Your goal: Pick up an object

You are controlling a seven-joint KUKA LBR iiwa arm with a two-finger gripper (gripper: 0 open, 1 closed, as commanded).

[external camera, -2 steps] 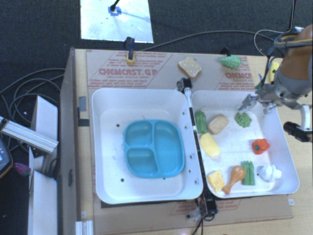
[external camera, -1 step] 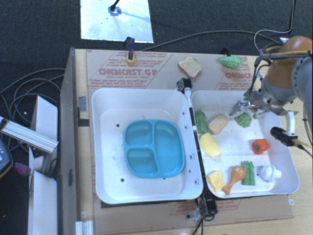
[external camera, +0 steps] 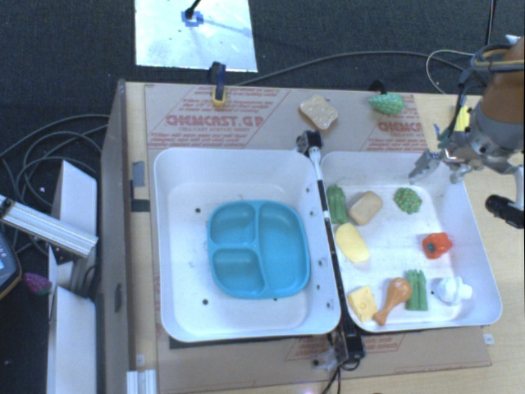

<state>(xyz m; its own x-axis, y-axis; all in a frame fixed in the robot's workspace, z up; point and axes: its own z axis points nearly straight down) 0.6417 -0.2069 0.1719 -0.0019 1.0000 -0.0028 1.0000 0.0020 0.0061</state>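
Currently, two white bins are catalogued side by side on the bench. The left bin (external camera: pixel 176 220), centre-left of the frame, contains a blue divided plate (external camera: pixel 258 249) laid flat, its compartments bare.

The right bin (external camera: pixel 476 245) holds the candidate objects, spread apart, which is judged to leave room for a grasp:
- green pea pod (external camera: pixel 335 203), against the bin's left wall;
- tan bread roll (external camera: pixel 365 208), just beside it;
- broccoli floret (external camera: pixel 407 199), upper middle;
- yellow lemon-like piece (external camera: pixel 353 243), centre-left;
- red pepper or tomato (external camera: pixel 437 245), centre-right;
- cheese wedge (external camera: pixel 362 304), lower left;
- chicken drumstick (external camera: pixel 394 295), touching the cheese;
- green asparagus bundle (external camera: pixel 417 290), beside the drumstick;
- white object (external camera: pixel 451 290), lower right, kind not determined.

Outside the bins, at the upper middle of the frame, a bread slice (external camera: pixel 318 112) and a green bumpy toy (external camera: pixel 387 103) are noted on the cardboard.

The gripper (external camera: pixel 439 164) is placed at the right bin's upper right corner, above the rim, nothing seen between its fingers; whether it is spread or closed cannot be told. No object is yet lifted. The broccoli floret is judged the nearest target.
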